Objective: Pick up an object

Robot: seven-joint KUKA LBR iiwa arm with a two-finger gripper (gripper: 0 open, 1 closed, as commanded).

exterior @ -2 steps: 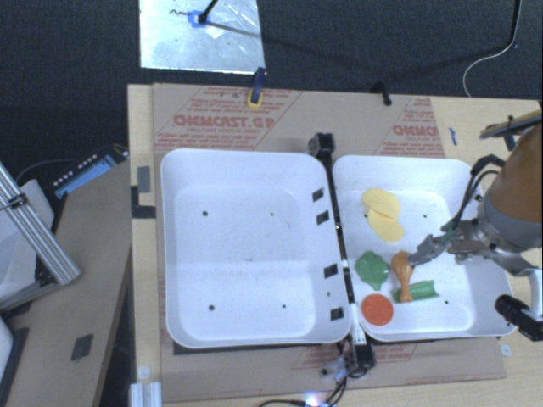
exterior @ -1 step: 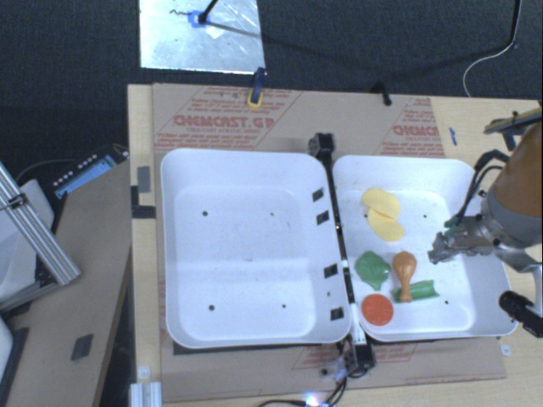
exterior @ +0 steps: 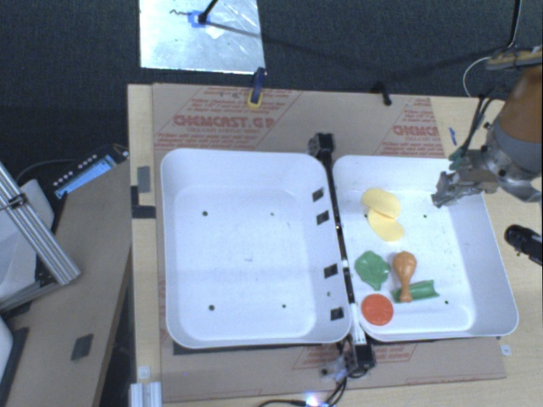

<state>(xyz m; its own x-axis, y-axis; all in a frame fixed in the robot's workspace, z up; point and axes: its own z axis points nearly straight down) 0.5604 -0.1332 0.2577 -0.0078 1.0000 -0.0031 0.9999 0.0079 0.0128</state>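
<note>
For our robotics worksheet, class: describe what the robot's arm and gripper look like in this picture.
The arm is grey and rounded, with an orange band above the wrist. Thin dark cables loop beside it. It ends in a small grey metal gripper.

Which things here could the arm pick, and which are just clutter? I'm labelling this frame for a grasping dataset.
Pick candidates, all in the right bin:
yellow pieces, green leafy piece, drumstick, green stick, red disc.
Gripper hovers above that bin.

Lying about:
left bin, cardboard sheet, silver sheet, yellow-blue clip.
</note>
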